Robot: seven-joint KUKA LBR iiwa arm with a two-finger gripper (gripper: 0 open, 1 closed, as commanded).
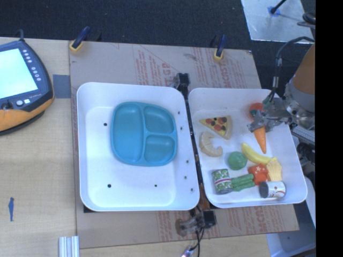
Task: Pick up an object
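The right bin [297, 159] holds several toy foods: a pizza slice [217, 125], a beige croissant [210, 144], a green ball [236, 160], a banana [255, 154], an orange carrot [260, 140], a red tomato [255, 110], a small can [220, 180] and a green pickle [242, 182]. My gripper [266, 120] hangs low at that bin's far right, between the tomato and the top of the carrot. It is close to both. I cannot tell whether it touches either.
In the left bin [86, 143] lies a blue divided plate [143, 133]. A tablet in an orange case [21, 84] rests at the bench's left. Clamps [219, 47] hold the cardboard's far edge. More toys, yellow fries [274, 169] and a white cup [273, 189], crowd the right bin's near corner.
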